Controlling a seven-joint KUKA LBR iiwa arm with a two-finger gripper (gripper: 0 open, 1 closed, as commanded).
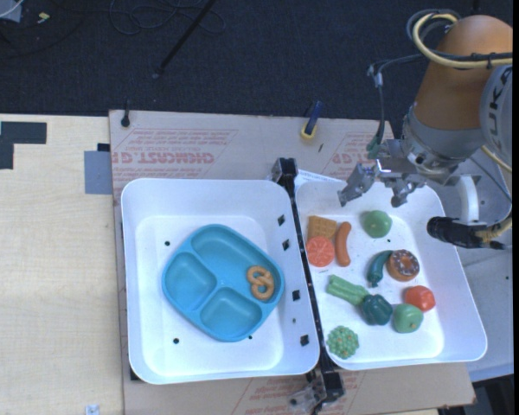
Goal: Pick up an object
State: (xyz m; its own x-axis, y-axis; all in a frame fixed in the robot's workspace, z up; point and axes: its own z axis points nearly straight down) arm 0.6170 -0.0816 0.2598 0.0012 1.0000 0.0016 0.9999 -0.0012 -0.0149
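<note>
No object has been lifted; the hand (374, 190) hovers spread and unladen above the right bin's (467, 318) far edge; toy foods, the green apple (376, 223) nearest, lie below; descent and grasp remain.

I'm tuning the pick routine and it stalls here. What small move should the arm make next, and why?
Probably straight down: the gripper hangs open, holding nothing, near the right bin's far edge, with the green apple just below it in the view.
</note>
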